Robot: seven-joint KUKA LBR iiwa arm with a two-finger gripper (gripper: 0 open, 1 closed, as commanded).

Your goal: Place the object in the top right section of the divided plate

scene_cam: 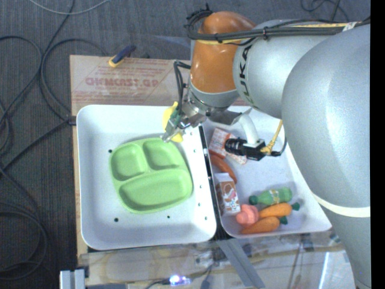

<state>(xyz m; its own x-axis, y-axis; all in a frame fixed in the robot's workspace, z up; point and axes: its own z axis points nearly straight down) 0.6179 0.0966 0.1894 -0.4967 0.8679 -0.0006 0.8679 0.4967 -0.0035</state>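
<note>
End effector (172,127) over divided plate's (151,176) top-right corner

The arm (313,83) is showing a broad, smooth shell of silvery grey, its links rounded and bulging like fat cylinders. A glossy orange band (218,53) is wrapping the segment above the wrist, domed at its far end. Dark letters are running down the grey casing just right of the orange. Thin black cables are looping across the top of the orange part and trailing off to the right. The end effector (175,124) is looking small and metallic, with yellow showing on it.
</note>
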